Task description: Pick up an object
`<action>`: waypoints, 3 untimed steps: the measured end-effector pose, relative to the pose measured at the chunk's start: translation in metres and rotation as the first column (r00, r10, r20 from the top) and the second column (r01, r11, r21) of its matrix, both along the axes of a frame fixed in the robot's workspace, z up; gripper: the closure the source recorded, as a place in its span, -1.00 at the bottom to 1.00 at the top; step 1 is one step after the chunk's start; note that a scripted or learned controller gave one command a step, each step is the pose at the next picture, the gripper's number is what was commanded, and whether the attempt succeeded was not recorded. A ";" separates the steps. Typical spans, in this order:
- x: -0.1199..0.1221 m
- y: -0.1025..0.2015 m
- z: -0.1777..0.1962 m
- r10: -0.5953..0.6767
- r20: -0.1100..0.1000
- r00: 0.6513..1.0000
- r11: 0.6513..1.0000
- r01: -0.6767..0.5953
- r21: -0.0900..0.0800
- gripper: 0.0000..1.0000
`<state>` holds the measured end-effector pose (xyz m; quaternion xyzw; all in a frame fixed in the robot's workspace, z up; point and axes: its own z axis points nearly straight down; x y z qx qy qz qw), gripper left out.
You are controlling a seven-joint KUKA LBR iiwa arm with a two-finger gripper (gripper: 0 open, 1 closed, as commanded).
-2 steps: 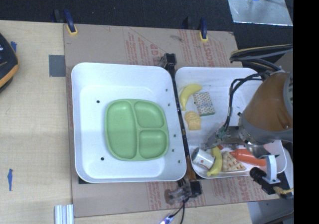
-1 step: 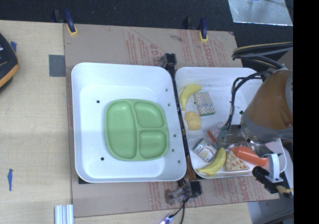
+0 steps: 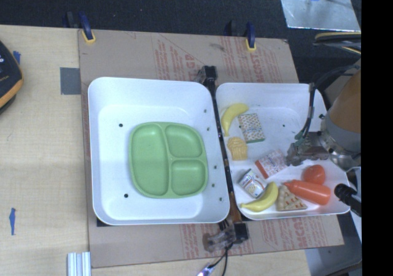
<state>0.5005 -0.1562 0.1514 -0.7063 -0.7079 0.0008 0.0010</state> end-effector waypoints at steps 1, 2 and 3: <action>0.043 0.037 0.049 0.002 0.001 1.000 1.000 -0.002 0.001 1.00; 0.115 0.087 0.040 0.003 -0.001 1.000 1.000 -0.003 0.000 1.00; 0.083 0.060 0.024 0.002 -0.002 1.000 1.000 -0.002 -0.001 1.00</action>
